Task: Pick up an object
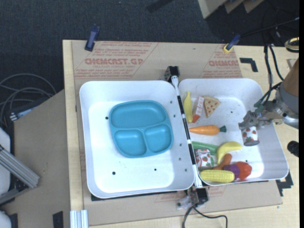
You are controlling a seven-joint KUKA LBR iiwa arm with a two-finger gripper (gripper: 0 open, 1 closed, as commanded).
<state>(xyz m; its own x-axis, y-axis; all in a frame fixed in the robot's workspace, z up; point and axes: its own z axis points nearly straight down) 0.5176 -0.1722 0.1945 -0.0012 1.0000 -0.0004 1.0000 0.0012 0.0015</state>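
Dark carpet surrounds the counter (142,56), whose cardboard top bears two white bins. Left bin (95,127) holds a blue divided plate (141,128). Right bin (270,151) holds toy food: a pizza slice (209,105) and a banana (188,107) near the top, a carrot (205,130) below them, then a second banana (228,148), a corn cob (217,175) and a tomato (243,169) crowded along the bottom. End effector (251,125) sits just above a small can (250,136), touching or nearly so; whether it grips the can cannot be told.
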